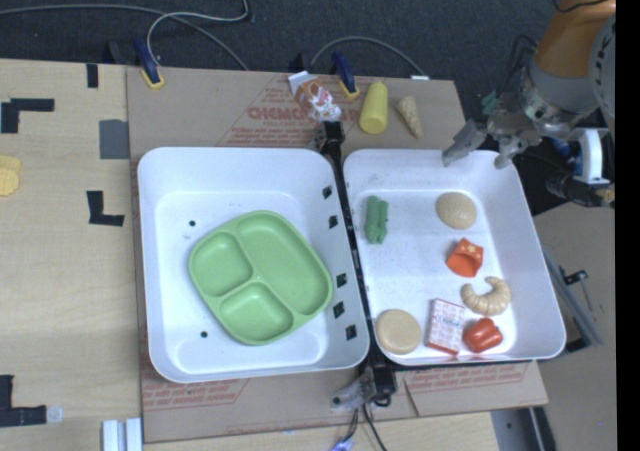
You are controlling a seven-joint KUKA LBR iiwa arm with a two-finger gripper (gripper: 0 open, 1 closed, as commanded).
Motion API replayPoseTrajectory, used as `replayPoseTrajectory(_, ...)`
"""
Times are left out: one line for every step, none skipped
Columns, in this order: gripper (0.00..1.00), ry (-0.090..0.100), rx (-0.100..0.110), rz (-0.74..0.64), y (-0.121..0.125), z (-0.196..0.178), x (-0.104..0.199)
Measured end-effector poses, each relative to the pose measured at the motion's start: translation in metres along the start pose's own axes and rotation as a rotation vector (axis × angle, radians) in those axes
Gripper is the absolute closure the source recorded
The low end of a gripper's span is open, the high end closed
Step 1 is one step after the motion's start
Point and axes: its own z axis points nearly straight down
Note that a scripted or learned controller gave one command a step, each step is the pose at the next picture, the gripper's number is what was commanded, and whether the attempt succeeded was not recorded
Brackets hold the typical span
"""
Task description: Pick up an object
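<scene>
At the upper right of the frame we see the gripper (483,150) with fingers spread and nothing between them, above the right bin (520,201) rim; a beige bun (456,209) lies just below.

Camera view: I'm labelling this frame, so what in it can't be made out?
- Grey two-finger gripper, camera view: too small and blurred to judge its opening.
- Flat red-and-white printed packet, camera view: print too small to read.
- Grey arm with orange band, camera view: cut off by the right edge.

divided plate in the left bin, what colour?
Light green; the divided plate shows plainly in the camera view.
</scene>
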Motion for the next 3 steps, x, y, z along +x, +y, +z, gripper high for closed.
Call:
replayPoseTrajectory(0.0, 0.0, 0.002, 0.001, -0.1, 0.077, -0.037)
replayPoseTrajectory(0.0, -0.001, -0.003, 0.001, -0.097, 0.136, -0.01)
replayPoseTrajectory(0.0, 0.0, -0.006, -0.002, -0.033, 0.136, 0.052)
